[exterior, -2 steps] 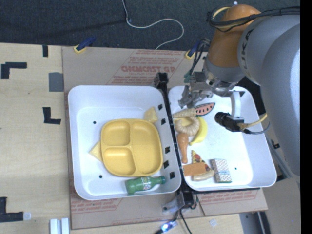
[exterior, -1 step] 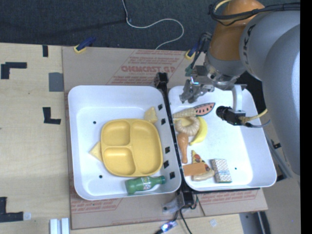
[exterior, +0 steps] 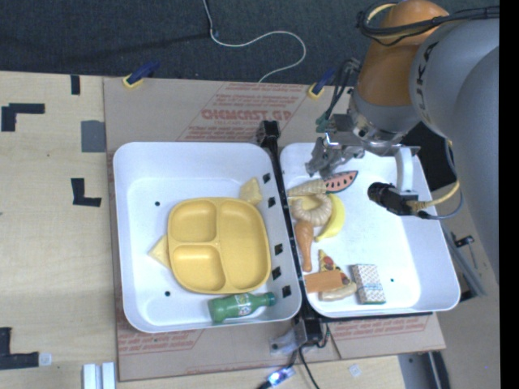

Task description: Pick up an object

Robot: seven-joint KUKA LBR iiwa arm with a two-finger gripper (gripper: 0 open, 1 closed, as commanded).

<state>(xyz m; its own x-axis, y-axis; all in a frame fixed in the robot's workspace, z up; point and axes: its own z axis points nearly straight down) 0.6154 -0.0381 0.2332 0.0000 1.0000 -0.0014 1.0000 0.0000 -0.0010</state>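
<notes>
Watermelon slice lies just beside the gripper; the jaws' spread cannot be told.

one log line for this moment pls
gripper over right bin, above watermelon slice | grasp: unconfirmed | left bin: yellow divided plate, green bottle

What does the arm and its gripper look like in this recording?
The arm is bulky and rounded with smooth grey casing and a glossy orange band above the wrist. Thin black cables loop around that band. The gripper is a small dark metallic assembly beneath it.
</notes>
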